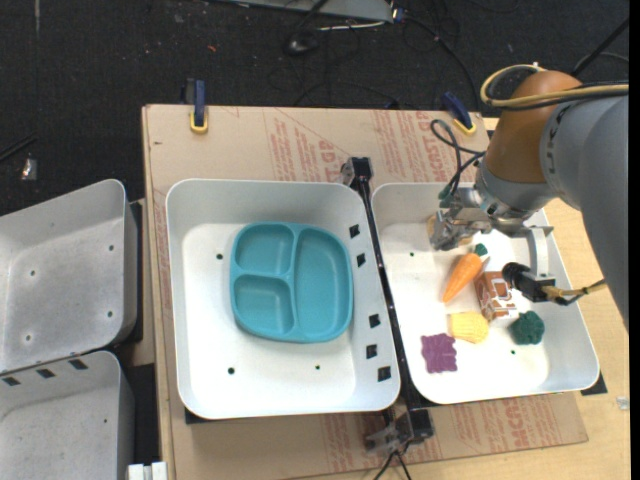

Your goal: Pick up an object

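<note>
Your claw (458, 230) hangs low in the right white bin (560, 373), just above the top of the orange toy carrot (462, 275); you cannot tell its state from here. The carrot lies slanted beside a small brown-and-white block (496, 295). Centre over the carrot's thick middle, and avoid crowding the block.

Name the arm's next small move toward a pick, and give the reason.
Probably a short shift toward the orange carrot, then down. The hand hangs over the right bin's far end, just beyond the carrot's tip, with nothing seen between its fingers; the carrot is the nearest item.
</note>
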Motion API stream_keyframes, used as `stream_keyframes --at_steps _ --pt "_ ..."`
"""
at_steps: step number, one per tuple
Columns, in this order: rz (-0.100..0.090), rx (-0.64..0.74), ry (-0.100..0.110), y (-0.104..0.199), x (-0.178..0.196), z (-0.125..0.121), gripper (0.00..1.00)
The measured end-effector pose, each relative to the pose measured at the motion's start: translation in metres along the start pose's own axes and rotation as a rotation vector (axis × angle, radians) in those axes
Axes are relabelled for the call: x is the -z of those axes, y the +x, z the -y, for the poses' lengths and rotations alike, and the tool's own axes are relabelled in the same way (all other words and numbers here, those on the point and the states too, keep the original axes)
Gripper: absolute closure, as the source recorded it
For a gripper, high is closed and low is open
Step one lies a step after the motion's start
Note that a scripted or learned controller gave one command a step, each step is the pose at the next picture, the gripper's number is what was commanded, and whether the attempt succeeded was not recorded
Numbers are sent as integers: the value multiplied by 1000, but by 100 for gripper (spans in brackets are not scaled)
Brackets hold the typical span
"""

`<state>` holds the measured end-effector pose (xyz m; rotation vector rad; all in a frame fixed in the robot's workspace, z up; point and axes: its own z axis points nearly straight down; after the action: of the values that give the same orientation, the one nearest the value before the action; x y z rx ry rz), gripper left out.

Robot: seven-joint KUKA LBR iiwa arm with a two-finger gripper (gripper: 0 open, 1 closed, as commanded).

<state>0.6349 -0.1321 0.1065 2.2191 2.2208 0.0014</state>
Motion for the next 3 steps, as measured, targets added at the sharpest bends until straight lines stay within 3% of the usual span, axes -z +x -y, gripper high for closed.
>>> stream_keyframes --at_steps 3 --pt "1 2 -6 -7 165 5 100"
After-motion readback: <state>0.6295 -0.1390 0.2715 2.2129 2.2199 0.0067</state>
